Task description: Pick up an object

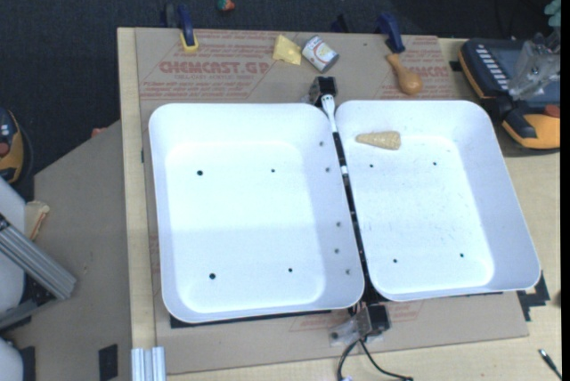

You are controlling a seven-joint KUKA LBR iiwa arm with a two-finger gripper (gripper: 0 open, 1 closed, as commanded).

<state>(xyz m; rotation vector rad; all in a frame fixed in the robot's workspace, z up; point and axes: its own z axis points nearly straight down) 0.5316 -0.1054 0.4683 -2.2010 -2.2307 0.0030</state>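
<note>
The tan cone (378, 140) lay on its side near the top edge of the right bin (463, 219), at about 11 o'clock in it, its long way running 9 to 3, and I could not tell how the claw stood.

"CHEMCAST G P" on bench board (214, 66)

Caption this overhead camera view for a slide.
Two white bins side by side; one tan cone-shaped object lies in the right bin.
</note>
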